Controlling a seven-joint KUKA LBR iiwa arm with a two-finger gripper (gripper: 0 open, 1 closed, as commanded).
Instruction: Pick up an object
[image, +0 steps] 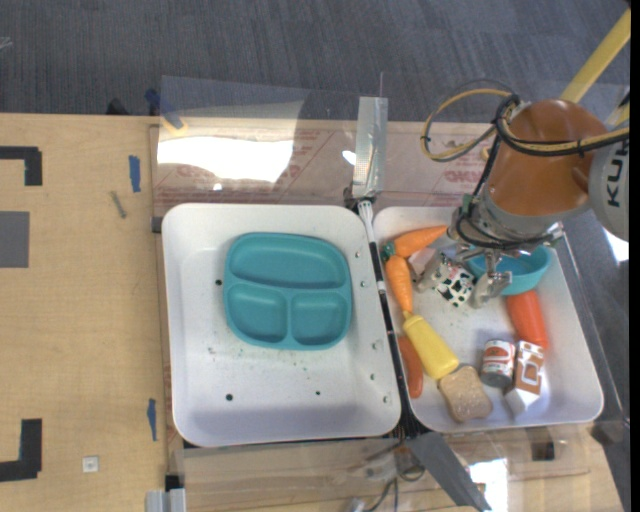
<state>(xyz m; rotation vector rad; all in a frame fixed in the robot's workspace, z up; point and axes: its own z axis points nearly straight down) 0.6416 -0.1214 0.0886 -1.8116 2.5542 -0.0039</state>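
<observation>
My gripper (460, 280) hangs low over the back of the right bin (585, 390), under the orange wrist band. Its fingers stand open, one on either side of a small black-and-white spotted object (457, 289), with gaps showing. A teal bowl (528, 268) lies just behind and right of it, partly hidden by the wrist. Two orange carrots (400, 283) (420, 240) lie to the gripper's left. An orange-red carrot (528, 316) lies to its right. Nearer the front are a yellow bottle (431, 345), a tan bread-like piece (466, 394), a small can (496, 361) and a red-and-white carton (527, 370).
The left bin (190, 400) holds a teal divided plate (288, 290). A ridge (380, 320) between the bins runs close to the carrots. Cables loop above the wrist at the back right. A tan board covers the bench at the left.
</observation>
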